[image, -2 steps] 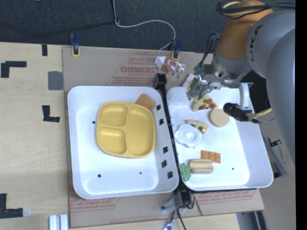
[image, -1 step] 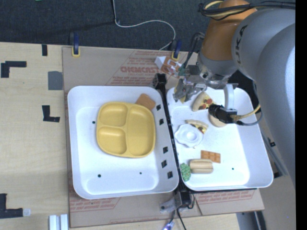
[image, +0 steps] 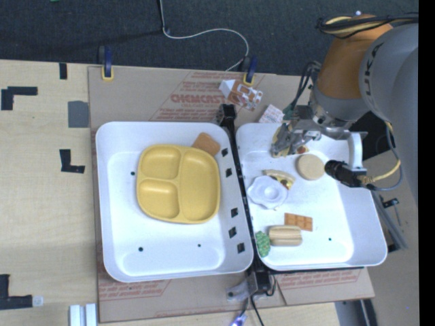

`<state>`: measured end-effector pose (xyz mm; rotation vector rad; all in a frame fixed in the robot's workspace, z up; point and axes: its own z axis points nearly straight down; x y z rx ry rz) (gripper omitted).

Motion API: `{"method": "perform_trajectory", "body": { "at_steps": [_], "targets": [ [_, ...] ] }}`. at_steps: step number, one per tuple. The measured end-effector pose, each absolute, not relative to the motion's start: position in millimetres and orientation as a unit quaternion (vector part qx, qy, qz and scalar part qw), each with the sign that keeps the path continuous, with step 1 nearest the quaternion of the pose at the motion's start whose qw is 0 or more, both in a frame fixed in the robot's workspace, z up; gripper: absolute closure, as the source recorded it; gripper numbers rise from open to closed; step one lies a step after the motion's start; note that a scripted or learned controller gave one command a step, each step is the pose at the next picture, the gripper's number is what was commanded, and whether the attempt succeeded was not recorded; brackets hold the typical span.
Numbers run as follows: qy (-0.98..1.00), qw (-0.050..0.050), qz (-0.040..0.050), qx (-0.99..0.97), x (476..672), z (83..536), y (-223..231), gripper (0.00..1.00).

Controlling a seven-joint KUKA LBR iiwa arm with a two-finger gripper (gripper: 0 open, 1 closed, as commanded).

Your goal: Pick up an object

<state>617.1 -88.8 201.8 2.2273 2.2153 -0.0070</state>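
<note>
Reaching in — arm (image: 370, 53): grey, orange-banded, over right bin (image: 353, 246)
Left bin (image: 115, 250): yellow divided plate (image: 179, 183), brown piece (image: 206, 143) at its upper edge
Gripper (image: 284, 145): low by right bin's upper-left corner — finger gap impossible to judge
Hot dog (image: 285, 236): near front wall
Round tan disc (image: 310, 166): just beside gripper

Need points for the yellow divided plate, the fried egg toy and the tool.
yellow divided plate (image: 179, 183): camera view, on the ridge where its compartments meet, left bin.
fried egg toy (image: 266, 193): camera view, on its white middle, right bin.
tool (image: 283, 145): camera view, at its fingertips, over the right bin's far left corner.
</note>
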Motion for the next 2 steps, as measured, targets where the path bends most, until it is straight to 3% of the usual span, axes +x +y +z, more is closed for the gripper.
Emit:
{"method": "perform_trajectory", "body": {
  "at_steps": [1,2],
  "targets": [
    [0.707,-0.001,-0.0015,0.708,593.5,202,-100,1.0],
    [0.709,-0.002,0.0,0.705,557.4,220,-41,1.0]
  ]
}}
